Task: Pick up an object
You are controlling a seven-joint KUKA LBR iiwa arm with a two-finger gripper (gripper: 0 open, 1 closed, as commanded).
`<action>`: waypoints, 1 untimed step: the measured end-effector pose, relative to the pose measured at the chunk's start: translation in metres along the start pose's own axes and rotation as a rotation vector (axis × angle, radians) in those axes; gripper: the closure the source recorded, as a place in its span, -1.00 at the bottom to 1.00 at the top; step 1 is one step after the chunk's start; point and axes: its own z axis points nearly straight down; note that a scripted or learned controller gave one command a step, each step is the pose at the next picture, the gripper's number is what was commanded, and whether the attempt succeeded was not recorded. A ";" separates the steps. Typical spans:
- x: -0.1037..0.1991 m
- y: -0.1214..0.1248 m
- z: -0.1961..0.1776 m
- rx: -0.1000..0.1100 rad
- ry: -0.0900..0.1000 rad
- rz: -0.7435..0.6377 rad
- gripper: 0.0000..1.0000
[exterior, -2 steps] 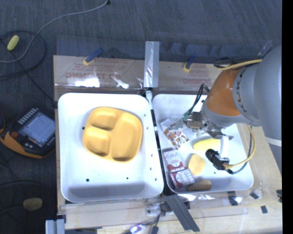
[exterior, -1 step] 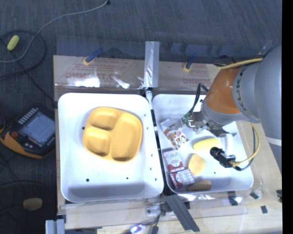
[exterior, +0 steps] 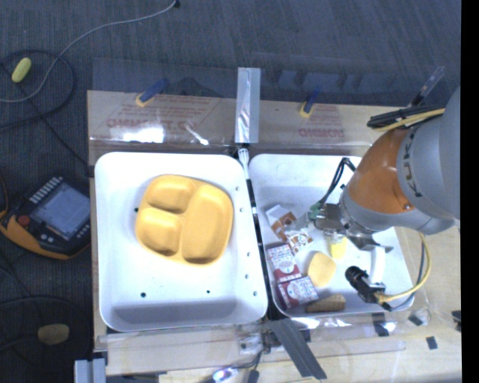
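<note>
Yellow wedge sat loose in the right bin next to the packets, gripper hanging just beside it, couldn't tell if spread or pinched, so I'd guess mid-reach, and next it needed lining up and dropping onto the wedge.

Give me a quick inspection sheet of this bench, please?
Surface: two white bins side by side.
Job's things: yellow tray in left bin; sachets, yellow block, brown stick in right bin.
Clutter: nothing seen in the bins.
Gripper: gripper low over right bin; arm hides the tips.
Cables: black cable along arm; white cord on floor.
Surroundings: pendant on carpet at left.
</note>
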 end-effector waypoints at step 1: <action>-0.058 -0.016 -0.001 0.007 0.002 -0.254 -1.00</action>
